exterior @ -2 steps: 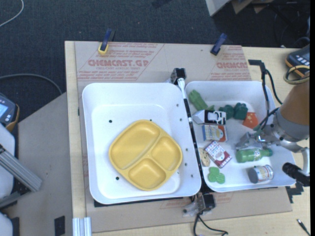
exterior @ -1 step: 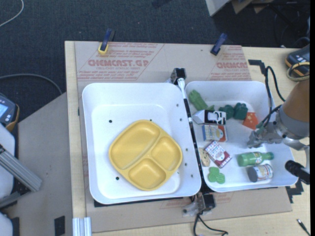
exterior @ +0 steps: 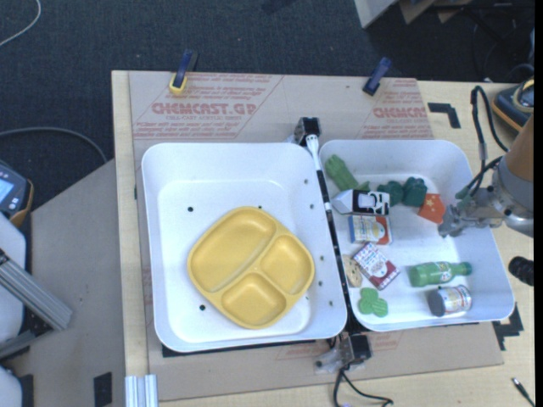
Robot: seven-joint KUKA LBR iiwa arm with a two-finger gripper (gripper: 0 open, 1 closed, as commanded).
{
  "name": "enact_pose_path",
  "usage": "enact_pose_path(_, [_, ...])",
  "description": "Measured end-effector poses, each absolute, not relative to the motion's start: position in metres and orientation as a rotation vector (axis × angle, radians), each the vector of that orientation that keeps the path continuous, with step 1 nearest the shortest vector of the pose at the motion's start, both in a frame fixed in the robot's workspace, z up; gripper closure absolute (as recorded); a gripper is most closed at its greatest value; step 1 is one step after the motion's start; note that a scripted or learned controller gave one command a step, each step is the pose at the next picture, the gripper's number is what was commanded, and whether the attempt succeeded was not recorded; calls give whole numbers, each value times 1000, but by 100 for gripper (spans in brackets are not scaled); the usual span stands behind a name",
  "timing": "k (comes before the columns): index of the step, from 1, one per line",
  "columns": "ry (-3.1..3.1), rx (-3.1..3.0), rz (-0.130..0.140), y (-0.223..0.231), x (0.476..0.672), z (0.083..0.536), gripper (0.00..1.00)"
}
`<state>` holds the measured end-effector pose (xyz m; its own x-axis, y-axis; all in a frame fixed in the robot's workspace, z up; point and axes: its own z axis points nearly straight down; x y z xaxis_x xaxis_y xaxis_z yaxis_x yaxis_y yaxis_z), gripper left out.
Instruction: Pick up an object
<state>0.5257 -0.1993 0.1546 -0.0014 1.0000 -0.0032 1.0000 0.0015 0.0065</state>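
The right bin (exterior: 488, 253) holds several small objects: a light green piece (exterior: 341, 174), a dark green toy (exterior: 403, 192), an orange block (exterior: 431, 208), a white and black item (exterior: 365, 201), a small carton (exterior: 371, 228), a red packet (exterior: 376, 266), a green bottle (exterior: 437, 272), a metal can (exterior: 450, 299) and a green clover shape (exterior: 372, 303). My gripper (exterior: 455, 222) reaches in over the bin's right side, low, just right of the orange block and above the green bottle. Nothing is visibly held.
The left bin (exterior: 165, 185) holds a yellow divided plate (exterior: 251, 265). A black divider (exterior: 324, 202) runs between the bins. Two clamps (exterior: 181, 72) (exterior: 376, 76) hold the cardboard sheet at the back. Cables hang at the right, near the arm (exterior: 519, 185).
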Motion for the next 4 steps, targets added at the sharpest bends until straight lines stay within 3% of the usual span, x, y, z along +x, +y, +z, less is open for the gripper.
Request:
enact_pose_path(1, [2217,2215,3,-206,535,209,100])
enact_pose_path(2, [2219,2216,3,-207,536,226,100])
enact_pose_path(4, [2227,2214,3,-113,570,210,100])
